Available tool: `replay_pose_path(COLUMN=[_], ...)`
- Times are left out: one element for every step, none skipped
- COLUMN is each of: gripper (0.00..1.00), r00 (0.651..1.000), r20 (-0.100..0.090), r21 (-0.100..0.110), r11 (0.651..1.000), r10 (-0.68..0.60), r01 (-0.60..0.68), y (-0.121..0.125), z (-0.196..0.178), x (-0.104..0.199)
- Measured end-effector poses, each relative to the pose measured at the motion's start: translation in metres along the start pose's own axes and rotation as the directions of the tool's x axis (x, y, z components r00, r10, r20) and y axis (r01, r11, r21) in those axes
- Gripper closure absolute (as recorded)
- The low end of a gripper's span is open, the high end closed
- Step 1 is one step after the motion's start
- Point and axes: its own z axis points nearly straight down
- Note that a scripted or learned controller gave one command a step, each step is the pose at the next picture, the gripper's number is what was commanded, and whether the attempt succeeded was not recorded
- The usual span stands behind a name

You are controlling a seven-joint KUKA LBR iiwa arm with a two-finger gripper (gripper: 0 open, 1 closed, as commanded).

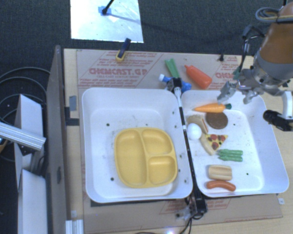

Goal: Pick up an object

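Hovering gripper (237,92), seemingly open, just beyond carrot (212,108)

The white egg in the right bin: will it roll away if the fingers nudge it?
Probably. The egg looks smooth and rounded, so it may roll or slip. The pizza slice and the bin wall beside it might stop it. It looks like a light toy.

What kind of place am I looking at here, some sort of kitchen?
Probably a robotics lab bench, not a kitchen. The robot arm hangs over two white bins; the food, such as the carrot and pizza slice, looks like plastic toys, and loose cables lie nearby.
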Motion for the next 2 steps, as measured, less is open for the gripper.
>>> replay_pose_path(gripper=[0.00, 0.00], r00=[1.000, 1.000], r20=[-0.001, 0.002], r21=[0.010, 0.005], r11=[1.000, 1.000], r10=[0.003, -0.001], r01=[-0.003, 0.001], y=[0.012, 0.038], z=[0.145, 0.153], x=[-0.016, 0.006])
